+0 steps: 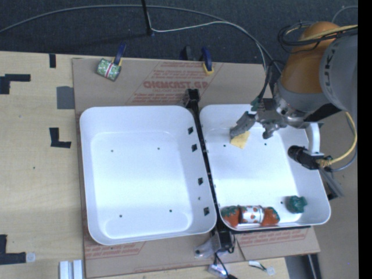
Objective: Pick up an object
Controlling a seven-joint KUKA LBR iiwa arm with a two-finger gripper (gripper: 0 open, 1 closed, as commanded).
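Bench (35, 173): tan surface with black tape marks at left, carrying a brown cardboard sheet (168, 83) printed with red lettering. On the sheet sit two shallow white bins side by side, joined along a black clamp strip down the middle. Left bin (139, 173): bare white floor with a few small dark dots. Right bin (261, 173): holds all the loose objects seen inside the bins. Arm (317, 68): grey body with orange band, enters from the right over the far right corner of the right bin, cables looping around it. Gripper (254, 127): hangs over the far part of the right bin, its two dark fingers spread apart, the left one angled down toward the left, the right one shorter and just to its right. Yellow wedge-shaped object (240, 139): pale yellow, lies at the far left part of the right bin, touching or just under the left fingertip; it sits beside that finger and is not between the two fingers, so no grasp is seen. Whether it rests on the bin floor or is lifted I cannot tell. Red-and-white toy (251, 215): elongated, lies along the near wall of the right bin. Green object (295, 203): small, near right corner of the right bin, just right of the toy. Small green-and-white object (108, 69): on the far left corner of the cardboard, beside a blue clamp (120, 53). A second blue clamp with yellow tip (206, 60) grips the cardboard's far edge.
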